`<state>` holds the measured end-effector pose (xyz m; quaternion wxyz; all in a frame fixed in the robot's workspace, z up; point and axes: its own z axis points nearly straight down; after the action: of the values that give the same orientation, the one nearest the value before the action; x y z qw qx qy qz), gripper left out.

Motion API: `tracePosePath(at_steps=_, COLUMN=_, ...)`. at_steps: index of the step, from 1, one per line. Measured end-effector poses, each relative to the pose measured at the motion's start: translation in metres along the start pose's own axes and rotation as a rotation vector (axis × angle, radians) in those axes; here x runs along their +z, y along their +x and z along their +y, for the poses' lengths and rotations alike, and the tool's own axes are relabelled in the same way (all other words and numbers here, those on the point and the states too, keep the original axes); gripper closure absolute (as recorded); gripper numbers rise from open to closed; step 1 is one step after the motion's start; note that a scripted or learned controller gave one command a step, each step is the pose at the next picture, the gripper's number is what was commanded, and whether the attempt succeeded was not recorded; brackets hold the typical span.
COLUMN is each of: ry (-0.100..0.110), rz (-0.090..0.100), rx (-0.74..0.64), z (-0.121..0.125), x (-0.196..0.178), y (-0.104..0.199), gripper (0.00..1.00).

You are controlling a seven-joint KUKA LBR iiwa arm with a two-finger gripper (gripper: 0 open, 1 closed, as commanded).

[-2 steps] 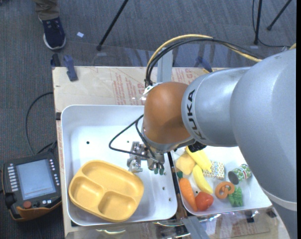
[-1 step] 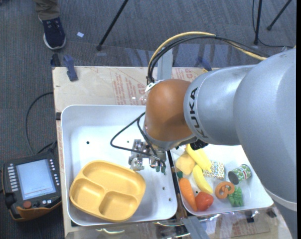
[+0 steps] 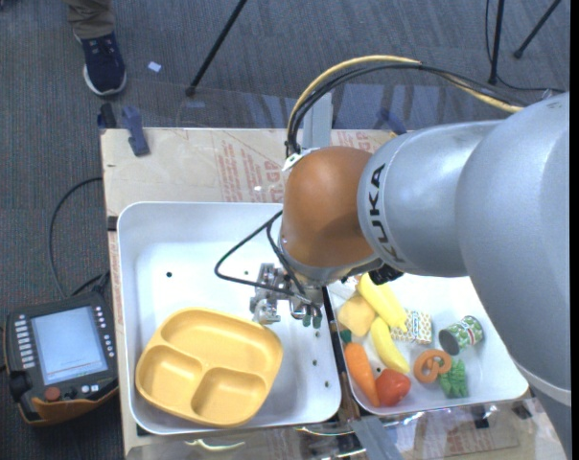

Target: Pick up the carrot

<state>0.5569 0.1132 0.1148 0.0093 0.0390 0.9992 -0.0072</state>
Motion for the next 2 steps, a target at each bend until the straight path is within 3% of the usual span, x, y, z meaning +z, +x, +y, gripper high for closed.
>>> tracePosePath(at_steps=1, ry=-0.01, rz=0.02, rx=-0.024, z=0.009, x=0.028, y=0.028, gripper=1.0)
tracePosePath(at_steps=2, ry=-0.015, rz=0.008, rx=-0.055, z=-0.059, x=-0.076, y=-0.022, gripper=1.0)
